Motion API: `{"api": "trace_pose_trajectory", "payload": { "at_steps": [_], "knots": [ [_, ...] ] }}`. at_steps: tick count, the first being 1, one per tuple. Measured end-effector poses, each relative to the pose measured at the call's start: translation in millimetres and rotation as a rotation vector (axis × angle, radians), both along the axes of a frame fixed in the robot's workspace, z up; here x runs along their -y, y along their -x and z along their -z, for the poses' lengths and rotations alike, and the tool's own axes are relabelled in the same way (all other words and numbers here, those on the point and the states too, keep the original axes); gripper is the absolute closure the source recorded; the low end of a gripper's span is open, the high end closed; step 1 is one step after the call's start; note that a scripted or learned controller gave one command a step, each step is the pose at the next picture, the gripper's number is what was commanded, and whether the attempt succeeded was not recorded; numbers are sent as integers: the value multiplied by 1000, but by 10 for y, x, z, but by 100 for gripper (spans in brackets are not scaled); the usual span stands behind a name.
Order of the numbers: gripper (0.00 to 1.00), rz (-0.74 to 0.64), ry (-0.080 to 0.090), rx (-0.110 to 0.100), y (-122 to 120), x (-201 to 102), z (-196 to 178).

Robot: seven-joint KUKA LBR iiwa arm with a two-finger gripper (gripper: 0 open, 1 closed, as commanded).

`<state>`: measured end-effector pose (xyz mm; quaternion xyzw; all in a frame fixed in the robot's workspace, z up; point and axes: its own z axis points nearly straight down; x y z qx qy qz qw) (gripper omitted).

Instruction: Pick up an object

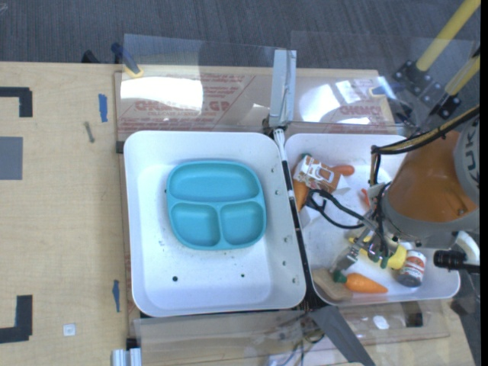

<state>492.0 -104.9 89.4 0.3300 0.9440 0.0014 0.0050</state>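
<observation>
Camera view: jaws [358, 252] low in right bin [335, 145] beside carrot [366, 284]; their spread can't be told.

Left bin [145, 204]: white, with a few dark specks on its floor. Divided plate [216, 203] inside it: plain turquoise blue, no pattern. Right bin [450, 287]: white. Contents there: one orange carrot [366, 284] with a green tip; a yellow piece [396, 260]; a small can [412, 269] with a red and white label; a small carton [316, 174] printed orange and white. Arm [427, 189]: orange band over grey, trailing black cables. Worktop [53, 204]: pale wood, marked with black corner brackets and short strips of blue tape [103, 107].
</observation>
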Motion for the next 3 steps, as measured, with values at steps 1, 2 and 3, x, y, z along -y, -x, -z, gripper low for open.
{"api": "trace_pose_trajectory", "payload": {
  "at_steps": [1, 2, 3],
  "knots": [
    [0, -47, 2, 2, -695, 150, 4],
    [0, 9, 4, 1, 96, 484, 3],
    [0, -111, 7, 4, -60, 156, -1]
  ]
}}
